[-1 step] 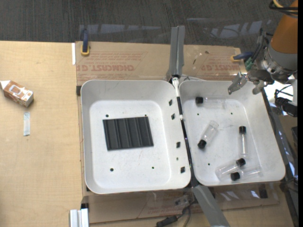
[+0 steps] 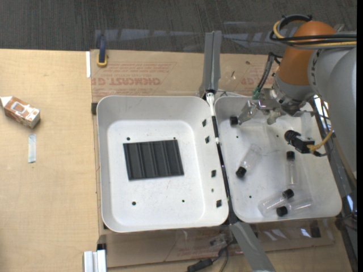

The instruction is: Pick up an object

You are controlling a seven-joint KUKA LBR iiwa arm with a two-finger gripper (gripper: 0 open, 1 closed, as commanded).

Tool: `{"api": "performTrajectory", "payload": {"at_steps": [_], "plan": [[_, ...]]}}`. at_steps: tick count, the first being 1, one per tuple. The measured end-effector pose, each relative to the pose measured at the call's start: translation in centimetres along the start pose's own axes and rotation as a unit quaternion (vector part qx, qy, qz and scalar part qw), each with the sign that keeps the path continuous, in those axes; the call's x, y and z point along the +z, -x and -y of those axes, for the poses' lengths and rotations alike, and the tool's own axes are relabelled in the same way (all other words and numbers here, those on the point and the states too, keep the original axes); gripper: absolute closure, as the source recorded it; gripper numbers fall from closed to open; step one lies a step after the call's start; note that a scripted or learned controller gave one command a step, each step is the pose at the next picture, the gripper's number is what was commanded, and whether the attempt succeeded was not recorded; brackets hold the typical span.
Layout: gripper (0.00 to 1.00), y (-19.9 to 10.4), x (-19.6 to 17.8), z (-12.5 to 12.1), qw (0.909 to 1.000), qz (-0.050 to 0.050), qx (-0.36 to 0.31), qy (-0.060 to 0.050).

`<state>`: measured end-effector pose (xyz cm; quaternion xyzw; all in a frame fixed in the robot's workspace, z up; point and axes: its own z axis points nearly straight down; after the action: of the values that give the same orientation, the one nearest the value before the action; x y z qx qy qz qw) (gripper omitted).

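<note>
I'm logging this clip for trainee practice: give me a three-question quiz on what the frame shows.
1. True or false: the ribbed black rectangular mat lies in the right white bin.
2. Which bin holds the clear plastic vials with black caps? A) left B) right
3. Fill in: the grey arm's tool sits over the ___ corner of the right shallow white bin.

Key: 1 false, it lies in the left shallow white bin; 2 B; 3 far.

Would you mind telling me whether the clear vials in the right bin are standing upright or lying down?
Lying down: each clear vial rests on its side on the right bin floor, black caps pointing sideways.
</note>
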<state>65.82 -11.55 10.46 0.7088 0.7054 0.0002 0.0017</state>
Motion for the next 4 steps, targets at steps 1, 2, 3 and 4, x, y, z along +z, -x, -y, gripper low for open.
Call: {"api": "performTrajectory", "payload": {"at_steps": [1,2,3,4], "plan": [[0.00,4.1,-0.4,10.6,0.9996,-0.001,-0.027,-0.002],[0.00,1.7,1.4,15.6,0.9986,-0.002,-0.053,-0.003],[0.00,5.0,-1.4,8.2,0.9987,-0.001,-0.050,-0.001],[0.00,0.4,1.4,10.0,0.9978,-0.001,-0.065,-0.003]]}}
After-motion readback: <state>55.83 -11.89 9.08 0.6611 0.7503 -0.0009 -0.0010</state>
